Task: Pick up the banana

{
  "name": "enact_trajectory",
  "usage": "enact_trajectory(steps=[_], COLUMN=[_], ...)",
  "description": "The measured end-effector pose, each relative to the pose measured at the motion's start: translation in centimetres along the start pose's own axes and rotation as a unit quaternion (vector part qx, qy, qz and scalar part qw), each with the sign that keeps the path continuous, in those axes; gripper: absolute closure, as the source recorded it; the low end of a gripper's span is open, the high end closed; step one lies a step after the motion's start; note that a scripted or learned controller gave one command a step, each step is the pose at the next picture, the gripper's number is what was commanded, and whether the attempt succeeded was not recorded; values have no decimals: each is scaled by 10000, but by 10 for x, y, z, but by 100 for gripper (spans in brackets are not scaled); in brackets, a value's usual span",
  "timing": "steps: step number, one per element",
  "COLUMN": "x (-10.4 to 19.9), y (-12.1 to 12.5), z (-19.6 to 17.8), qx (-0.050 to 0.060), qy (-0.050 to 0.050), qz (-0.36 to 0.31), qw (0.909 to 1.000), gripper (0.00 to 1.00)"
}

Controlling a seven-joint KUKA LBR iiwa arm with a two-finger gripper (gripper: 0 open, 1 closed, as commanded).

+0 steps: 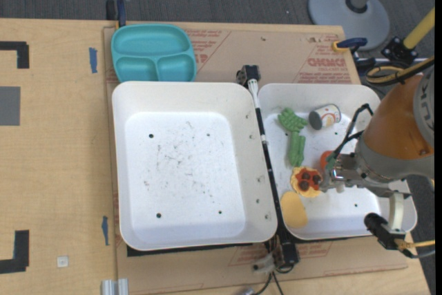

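Low over the right bin (345, 217), the tool (336, 173) sits at the end of the grey arm with its orange band, and I cannot tell its state or whether it has hold of anything. Just beside it in that bin lie a small yellow and red piece with dark spots (306, 181) and, nearer the bin's front edge, a pale yellow rounded piece that may be the banana (293, 209); further back are a green leafy toy (293, 131) and a small can (323, 116). Beyond the left bin (131, 148), a teal divided tray (153, 52) rests on the worktop (55, 148).
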State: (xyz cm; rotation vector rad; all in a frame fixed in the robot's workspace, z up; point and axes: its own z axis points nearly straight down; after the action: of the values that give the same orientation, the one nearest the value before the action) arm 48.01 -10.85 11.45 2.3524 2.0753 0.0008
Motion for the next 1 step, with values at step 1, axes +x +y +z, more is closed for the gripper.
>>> enact_trajectory(steps=[1], x=[0], y=[1], z=[-10], qx=[-9], qy=[-5], qz=[-4], qw=[10000], gripper=[100])
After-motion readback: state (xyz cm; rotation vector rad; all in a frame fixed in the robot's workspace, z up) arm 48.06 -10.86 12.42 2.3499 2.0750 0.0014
